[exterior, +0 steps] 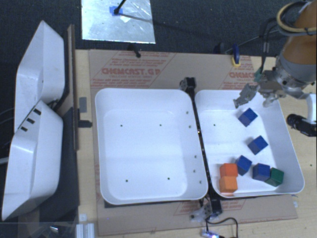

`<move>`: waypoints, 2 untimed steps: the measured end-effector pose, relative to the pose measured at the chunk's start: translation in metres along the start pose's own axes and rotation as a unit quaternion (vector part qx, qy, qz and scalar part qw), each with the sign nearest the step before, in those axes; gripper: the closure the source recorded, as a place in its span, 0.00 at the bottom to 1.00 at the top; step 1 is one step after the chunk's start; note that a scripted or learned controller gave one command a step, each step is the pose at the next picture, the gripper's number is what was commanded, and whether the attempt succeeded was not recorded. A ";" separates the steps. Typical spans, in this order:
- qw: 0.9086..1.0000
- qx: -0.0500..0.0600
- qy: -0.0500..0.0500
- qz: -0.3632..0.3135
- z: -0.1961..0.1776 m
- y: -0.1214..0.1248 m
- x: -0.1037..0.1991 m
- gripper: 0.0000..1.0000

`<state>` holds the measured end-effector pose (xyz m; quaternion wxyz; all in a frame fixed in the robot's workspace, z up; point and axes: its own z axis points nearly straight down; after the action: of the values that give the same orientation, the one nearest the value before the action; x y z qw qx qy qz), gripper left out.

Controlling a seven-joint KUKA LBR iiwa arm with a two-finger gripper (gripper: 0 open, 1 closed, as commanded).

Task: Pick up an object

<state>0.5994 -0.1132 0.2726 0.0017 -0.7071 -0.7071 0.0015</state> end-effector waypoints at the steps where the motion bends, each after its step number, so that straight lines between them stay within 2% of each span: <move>1: 1.000 -0.003 0.000 0.000 -0.003 0.001 0.000 0.00; 2: 1.000 -0.001 0.000 0.000 0.058 -0.003 0.003 0.00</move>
<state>0.5958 -0.1098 0.2148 0.0013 -0.7070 -0.7072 0.0010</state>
